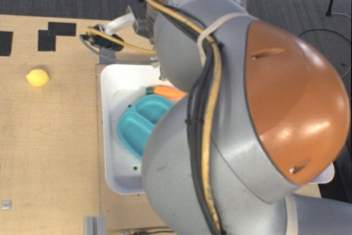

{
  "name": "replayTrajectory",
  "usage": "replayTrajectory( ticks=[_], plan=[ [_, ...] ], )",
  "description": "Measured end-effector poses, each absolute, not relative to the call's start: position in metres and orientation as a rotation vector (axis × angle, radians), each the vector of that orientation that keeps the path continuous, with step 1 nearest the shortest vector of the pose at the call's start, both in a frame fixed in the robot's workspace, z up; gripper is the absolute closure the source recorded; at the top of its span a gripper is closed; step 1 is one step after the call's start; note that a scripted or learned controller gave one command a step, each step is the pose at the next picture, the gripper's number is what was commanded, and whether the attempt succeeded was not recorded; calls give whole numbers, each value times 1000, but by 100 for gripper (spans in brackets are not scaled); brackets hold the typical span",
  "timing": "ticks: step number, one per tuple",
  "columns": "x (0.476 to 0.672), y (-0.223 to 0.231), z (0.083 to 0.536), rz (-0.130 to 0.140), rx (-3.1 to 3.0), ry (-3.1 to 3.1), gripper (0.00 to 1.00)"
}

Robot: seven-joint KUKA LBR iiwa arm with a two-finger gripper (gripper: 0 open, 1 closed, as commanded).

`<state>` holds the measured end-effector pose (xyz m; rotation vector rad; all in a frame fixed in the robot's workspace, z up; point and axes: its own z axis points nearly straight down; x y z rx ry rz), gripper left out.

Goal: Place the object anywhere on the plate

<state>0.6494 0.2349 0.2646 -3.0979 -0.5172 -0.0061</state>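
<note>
Camera view, notes from bench side. Nearest and biggest: the arm (242,135), grey with orange caps, leaning across the white bin (113,118) and covering most of it. Gripper itself is somewhere under that bulk; whether it is released or clenched I cannot tell.

Next out, inside the bin: a teal plate (137,124) with divided sections, its right part hidden behind the arm. An orange carrot (169,92) lies at the plate's upper edge, touching or overlapping the rim; can't tell whether it rests on the plate proper or just beside it.

Judgement: if the carrot is the object, the placing looks close to done or barely done, unconfirmed.

Farther left, on the bare wooden bench (49,140): a lemon (37,77), well apart from bin and arm.
</note>
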Motion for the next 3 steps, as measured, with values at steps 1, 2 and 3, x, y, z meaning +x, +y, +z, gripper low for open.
replayTrajectory(
  ticks=[1, 2, 3],
  plan=[
    [649, 235, 274, -3, -3097, -523, 100],
    [650, 235, 284, -4, -3096, -528, 100],
    [658, 234, 364, -3, -3036, -810, 100]
  ],
)
